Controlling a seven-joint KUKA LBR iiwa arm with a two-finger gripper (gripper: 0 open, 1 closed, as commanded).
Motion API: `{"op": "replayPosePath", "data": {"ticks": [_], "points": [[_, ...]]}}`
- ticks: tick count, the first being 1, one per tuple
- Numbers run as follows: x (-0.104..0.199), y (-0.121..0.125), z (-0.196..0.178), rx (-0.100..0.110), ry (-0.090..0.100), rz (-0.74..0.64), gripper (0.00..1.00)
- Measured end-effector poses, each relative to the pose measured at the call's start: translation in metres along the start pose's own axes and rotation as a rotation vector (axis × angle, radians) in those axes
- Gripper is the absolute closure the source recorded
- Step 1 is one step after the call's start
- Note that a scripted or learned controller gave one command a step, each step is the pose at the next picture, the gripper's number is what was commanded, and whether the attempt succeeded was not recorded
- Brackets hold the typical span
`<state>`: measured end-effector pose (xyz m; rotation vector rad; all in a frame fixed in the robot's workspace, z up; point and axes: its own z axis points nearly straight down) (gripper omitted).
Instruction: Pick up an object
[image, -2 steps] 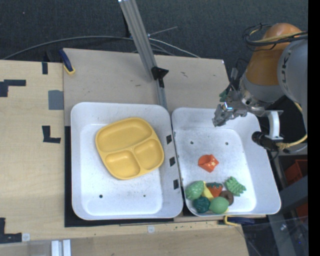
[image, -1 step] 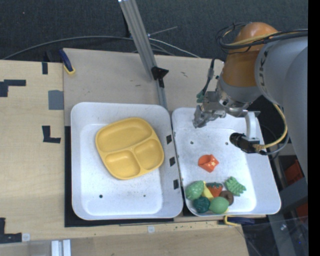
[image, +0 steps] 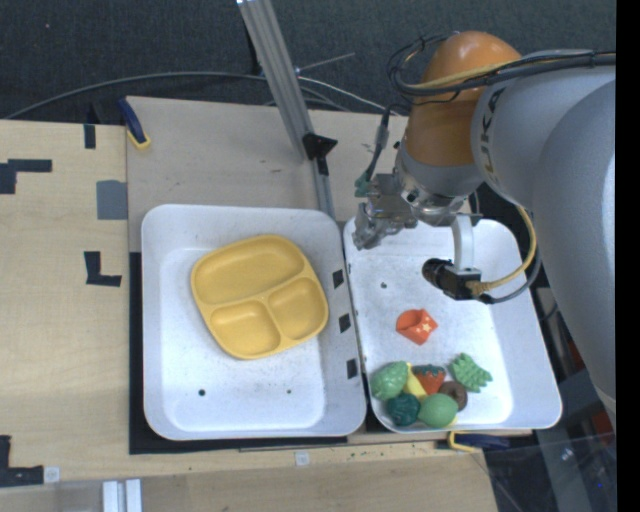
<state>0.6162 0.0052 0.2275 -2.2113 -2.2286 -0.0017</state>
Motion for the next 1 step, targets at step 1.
{"op": "replayPosePath", "data": {"ticks": [1], "points": [[0.0541,0.0009,0.0077,0.002,-0.001,0.001,1.0]]}}
